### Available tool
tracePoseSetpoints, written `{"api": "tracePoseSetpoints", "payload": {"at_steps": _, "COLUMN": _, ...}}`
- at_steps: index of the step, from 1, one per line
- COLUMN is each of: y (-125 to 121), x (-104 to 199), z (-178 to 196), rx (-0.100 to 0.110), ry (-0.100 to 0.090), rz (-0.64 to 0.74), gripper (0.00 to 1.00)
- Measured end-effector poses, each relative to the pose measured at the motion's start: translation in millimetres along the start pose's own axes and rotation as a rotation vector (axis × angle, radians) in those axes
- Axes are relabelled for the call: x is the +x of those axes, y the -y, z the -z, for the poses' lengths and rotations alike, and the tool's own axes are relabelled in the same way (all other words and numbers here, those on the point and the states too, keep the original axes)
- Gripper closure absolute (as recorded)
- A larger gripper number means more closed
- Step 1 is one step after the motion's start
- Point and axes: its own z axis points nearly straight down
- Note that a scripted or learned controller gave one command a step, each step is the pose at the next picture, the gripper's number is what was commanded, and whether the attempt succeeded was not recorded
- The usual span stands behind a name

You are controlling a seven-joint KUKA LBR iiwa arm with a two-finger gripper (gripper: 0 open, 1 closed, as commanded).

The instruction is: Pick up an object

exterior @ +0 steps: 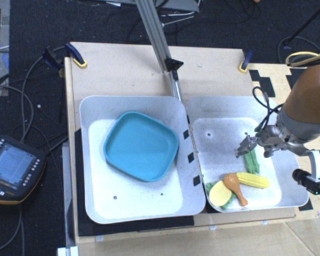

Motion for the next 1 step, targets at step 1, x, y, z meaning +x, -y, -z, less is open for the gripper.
{"api": "tracePoseSetpoints", "payload": {"at_steps": 1, "y": -5.7, "x": 6.6, "z": -57.0, "rx": 0.001, "ry": 0.0, "rz": 0.001, "gripper": 0.0}}
